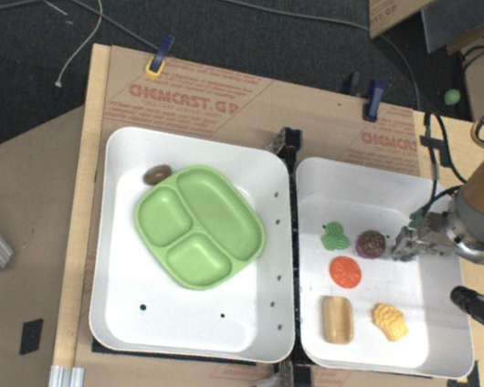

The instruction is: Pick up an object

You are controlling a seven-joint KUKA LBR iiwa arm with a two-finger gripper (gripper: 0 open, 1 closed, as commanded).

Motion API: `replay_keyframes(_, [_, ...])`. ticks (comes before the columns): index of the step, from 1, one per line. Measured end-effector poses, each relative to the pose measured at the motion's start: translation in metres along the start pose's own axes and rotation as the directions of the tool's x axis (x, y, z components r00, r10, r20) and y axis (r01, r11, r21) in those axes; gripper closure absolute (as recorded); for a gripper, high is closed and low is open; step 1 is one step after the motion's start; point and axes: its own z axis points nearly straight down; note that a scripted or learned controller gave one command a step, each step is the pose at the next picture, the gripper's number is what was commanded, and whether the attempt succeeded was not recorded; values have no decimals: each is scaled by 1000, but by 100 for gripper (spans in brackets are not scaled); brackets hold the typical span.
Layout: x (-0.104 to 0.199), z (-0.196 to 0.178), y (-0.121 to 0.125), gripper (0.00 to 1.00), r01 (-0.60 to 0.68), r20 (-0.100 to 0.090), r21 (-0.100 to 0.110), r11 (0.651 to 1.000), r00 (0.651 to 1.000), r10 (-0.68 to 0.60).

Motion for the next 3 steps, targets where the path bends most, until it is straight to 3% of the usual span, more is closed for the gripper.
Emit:
replay_keyframes(2, [-10,-108,1,100,1,2,-2,1000,1000,-1])
replay_keyframes(3, [38,-122,4,100,0,0,0,1000,1000,0])
